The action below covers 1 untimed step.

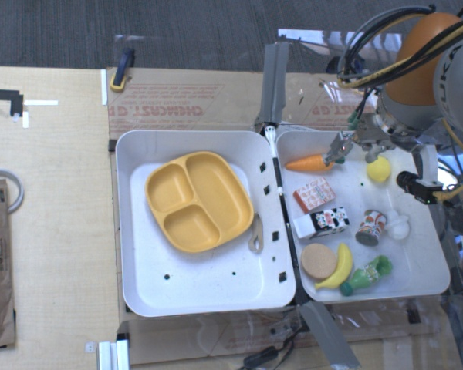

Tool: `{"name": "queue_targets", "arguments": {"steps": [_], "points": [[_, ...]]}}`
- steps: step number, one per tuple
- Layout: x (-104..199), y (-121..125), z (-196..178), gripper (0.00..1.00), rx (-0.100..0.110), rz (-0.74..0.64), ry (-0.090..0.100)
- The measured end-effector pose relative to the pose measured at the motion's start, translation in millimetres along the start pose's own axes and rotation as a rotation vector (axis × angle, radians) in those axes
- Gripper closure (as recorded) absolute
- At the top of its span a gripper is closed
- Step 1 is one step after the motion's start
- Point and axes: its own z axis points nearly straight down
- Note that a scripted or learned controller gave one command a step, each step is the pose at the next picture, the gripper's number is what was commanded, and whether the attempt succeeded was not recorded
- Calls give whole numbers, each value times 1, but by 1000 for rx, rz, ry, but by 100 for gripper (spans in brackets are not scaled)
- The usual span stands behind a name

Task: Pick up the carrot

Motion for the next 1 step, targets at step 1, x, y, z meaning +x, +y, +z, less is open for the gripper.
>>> {"name": "queue_targets", "arguments": {"steps": [1], "points": [[23, 20, 27, 0, 0, -143, 0]]}}
